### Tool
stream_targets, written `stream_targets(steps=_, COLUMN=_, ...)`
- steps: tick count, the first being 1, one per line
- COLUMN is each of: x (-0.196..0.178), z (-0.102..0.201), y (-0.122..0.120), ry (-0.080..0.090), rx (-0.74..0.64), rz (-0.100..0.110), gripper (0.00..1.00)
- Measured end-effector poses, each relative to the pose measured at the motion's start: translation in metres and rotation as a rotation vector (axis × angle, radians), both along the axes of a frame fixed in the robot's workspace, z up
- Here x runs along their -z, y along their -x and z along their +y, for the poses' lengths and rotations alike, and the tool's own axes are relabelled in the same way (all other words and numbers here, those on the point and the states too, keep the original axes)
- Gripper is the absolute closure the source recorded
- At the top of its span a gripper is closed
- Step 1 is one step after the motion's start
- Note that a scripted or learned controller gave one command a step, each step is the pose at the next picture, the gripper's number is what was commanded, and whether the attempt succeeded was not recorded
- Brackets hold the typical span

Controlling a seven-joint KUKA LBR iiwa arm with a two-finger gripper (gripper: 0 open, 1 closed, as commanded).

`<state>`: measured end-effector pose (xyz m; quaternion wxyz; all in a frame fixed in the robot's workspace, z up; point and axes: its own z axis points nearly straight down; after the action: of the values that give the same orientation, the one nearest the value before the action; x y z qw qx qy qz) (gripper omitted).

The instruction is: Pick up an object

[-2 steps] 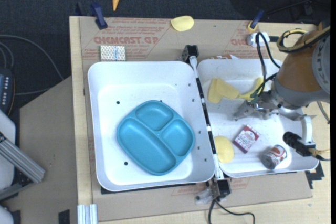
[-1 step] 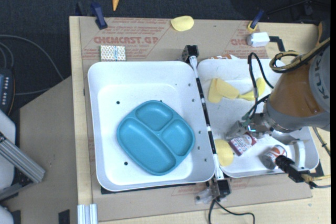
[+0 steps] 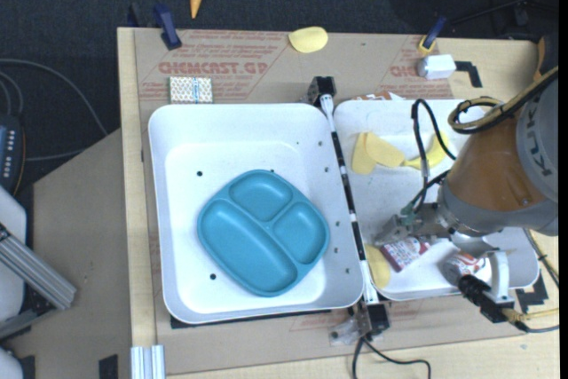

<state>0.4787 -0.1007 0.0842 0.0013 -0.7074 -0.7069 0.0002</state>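
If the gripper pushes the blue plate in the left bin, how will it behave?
The blue plate looks like rigid moulded plastic, so it would probably slide flat rather than bend. It lies low and wide on the left bin floor, so tipping seems unlikely. Its smooth rim may slip from the fingers.

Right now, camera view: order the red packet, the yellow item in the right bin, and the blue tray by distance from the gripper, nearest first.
1. red packet, right bin, at the gripper, just below it.
2. yellow item, same bin, toward its far end.
3. blue tray, left bin, across the divider.
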Motion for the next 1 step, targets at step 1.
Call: stream_targets(steps=1, x=0.0, z=0.0075, y=-0.0134, ry=0.002, rx=-0.001, rz=-0.003, gripper=0.0)
